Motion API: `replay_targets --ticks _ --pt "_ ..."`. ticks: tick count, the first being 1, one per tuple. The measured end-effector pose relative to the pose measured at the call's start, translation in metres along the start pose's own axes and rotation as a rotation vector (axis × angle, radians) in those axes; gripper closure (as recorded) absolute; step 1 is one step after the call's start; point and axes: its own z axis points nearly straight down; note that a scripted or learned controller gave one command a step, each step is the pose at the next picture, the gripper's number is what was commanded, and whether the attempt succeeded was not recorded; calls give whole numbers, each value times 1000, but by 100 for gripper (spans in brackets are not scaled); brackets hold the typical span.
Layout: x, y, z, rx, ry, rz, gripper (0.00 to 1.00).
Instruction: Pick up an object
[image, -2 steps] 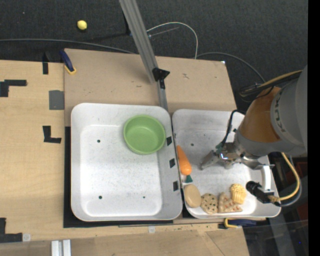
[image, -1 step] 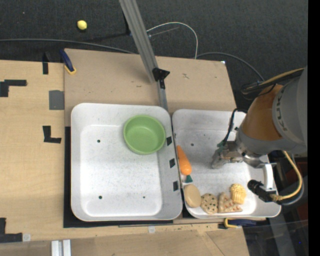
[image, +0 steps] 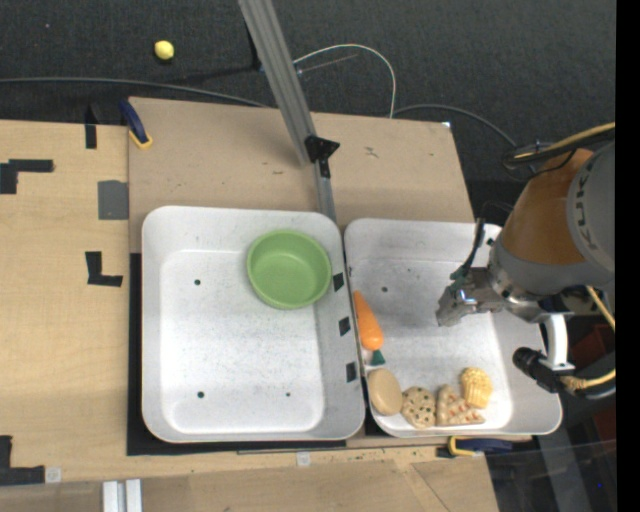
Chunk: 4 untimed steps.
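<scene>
Two shallow white bins side by side across the middle of the frame: left bin (image: 170, 330), right bin (image: 400, 245).

In the left bin, one green bowl (image: 288, 268), upright, at the upper right corner, close to the shared wall. Otherwise bare white floor with dark specks.

In the right bin, five small things, all toward the lower left and bottom edge:
- one orange carrot (image: 368, 322) with a green tip, lying along the left wall, pointing up and down the frame;
- one pale tan potato (image: 384, 391) just below the carrot, at the lower left corner;
- one chocolate chip cookie (image: 418, 406) touching the potato's right side;
- one pinkish waffle-like piece (image: 452, 409) just right of the cookie;
- one yellow corn cob (image: 476, 385) just above and right of that piece.

One arm reaching in from the right edge, orange band above grey wrist. One gripper (image: 456, 304) over the right half of the right bin, well apart from the carrot and above the row of food. Fingers too small and blurred to judge: apart or together, cannot tell. Nothing visibly between them.

Outside the bins: one yellow ball (image: 164, 49) on the dark floor at upper left; one grey pole (image: 285, 80) slanting down from top centre to the bins' junction.
</scene>
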Motion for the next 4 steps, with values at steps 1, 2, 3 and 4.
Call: replay_targets --ticks 1,2,3,4 --pt "2 9 -59 -3 -1 -2 100" --pt "2 11 -112 -3 -1 -1 100" --pt "63 9 -99 4 2 -6 100" --pt "111 5 -86 5 2 -5 100"
